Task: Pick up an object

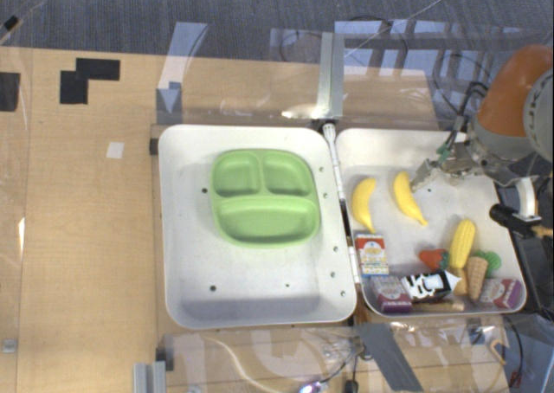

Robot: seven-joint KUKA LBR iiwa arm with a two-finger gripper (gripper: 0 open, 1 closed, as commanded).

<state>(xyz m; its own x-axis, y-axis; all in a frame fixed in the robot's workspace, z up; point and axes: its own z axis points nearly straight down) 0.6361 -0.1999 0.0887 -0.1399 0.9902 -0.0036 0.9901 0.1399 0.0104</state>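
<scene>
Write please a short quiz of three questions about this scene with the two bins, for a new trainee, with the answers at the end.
1. True or false: the green divided plate lies in the right bin.
2. How many bananas are in the right bin?
3. Multiple choice: the gripper is nearest to which thing? A) the corn cob B) the right banana C) the green divided plate

Key:
1. False; it lies in the left bin.
2. Two: the left banana and the right banana.
3. B
</scene>
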